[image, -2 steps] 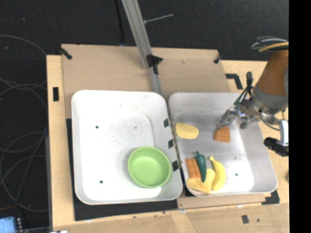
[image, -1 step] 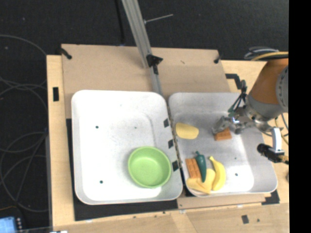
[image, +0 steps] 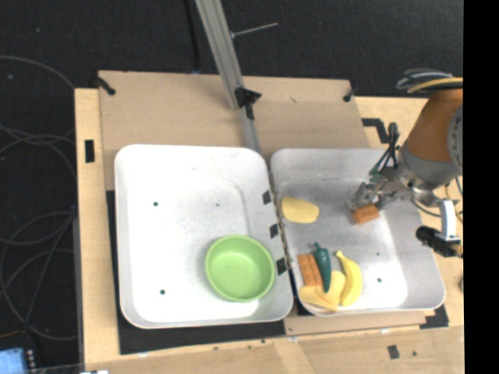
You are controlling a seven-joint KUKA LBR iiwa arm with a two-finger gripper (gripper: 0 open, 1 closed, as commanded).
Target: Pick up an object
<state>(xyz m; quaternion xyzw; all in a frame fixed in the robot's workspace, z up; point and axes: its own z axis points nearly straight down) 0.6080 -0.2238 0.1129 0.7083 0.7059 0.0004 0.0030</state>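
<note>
1. Where the arm (image: 437, 135) reaches in from the right, its gripper (image: 368, 201) sits low over the right bin (image: 390, 170), in that bin's upper right part.
2. Pincer state: cannot tell whether it is spread or pressed together; the tip is small and dark against the bin floor, and the gap does not resolve.
3. A small orange-brown block (image: 365, 214) lies right at the gripper's tip, touching it or just under it. Whether it sits between the fingers is not clear.
4. Block's long axis: runs roughly left to right with a slight tilt, its right end a little higher. It is too small to say more.
5. Yellow oval piece (image: 299, 210) lies near the right bin's left wall, well apart from the block, long axis left to right.
6. Cluster at the right bin's lower left corner: an orange piece (image: 309, 269), a green pepper-like item (image: 323, 260) pointing up the frame, a banana (image: 351, 277) curved alongside it, and another yellow piece (image: 318, 298) beneath.
7. Left bin (image: 179, 185) holds a green bowl (image: 239, 267), upright, near its lower right corner.
</note>
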